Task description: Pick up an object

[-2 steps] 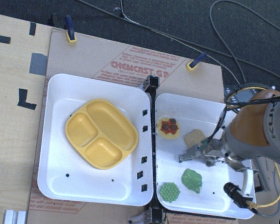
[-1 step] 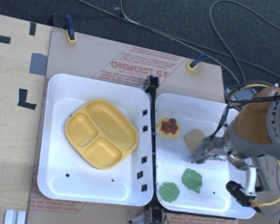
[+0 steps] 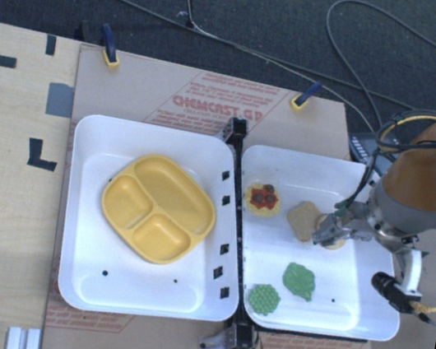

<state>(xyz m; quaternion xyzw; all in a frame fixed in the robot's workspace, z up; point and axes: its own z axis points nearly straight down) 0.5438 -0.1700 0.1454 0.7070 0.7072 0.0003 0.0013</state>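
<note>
My hand (image 3: pixel 329 233) hovers at the tan piece (image 3: pixel 303 218); I cannot tell its opening. Risk: it nudges the piece aside and closes on nothing.

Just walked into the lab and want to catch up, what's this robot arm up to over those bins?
The grey arm's gripper is down in the right white bin, by a flat tan cookie-like piece. Nothing is visibly held. Also in that bin are a small round piece with red topping, a green leafy piece and a dotted green round piece. The left white bin holds a yellow divided plastic tray, untouched.
</note>
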